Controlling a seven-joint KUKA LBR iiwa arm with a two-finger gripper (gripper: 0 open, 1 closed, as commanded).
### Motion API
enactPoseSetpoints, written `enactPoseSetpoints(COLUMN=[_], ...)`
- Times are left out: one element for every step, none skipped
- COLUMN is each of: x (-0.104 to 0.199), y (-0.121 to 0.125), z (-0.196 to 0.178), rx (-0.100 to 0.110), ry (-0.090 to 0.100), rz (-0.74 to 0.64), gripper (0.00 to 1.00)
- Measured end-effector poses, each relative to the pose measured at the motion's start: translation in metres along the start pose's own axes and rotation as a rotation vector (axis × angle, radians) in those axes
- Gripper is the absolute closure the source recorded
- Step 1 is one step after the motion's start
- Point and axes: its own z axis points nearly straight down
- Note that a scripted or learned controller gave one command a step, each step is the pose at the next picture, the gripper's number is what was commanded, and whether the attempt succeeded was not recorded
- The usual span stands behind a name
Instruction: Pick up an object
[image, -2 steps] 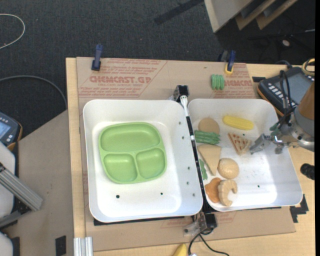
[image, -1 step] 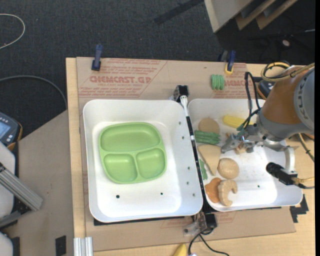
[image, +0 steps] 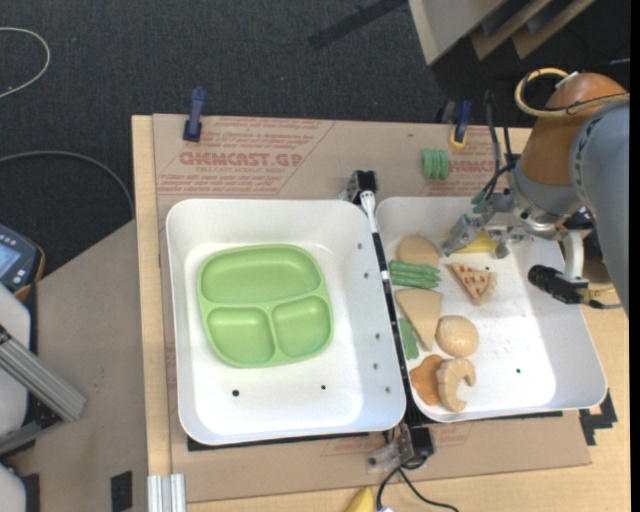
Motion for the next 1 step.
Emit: enactPoseSetpoints(x=[0.0005], y=[-0.0005], z=[-0.0106], rx=[-0.005], ry=[0.000], rz=[0.000], gripper=[1.00])
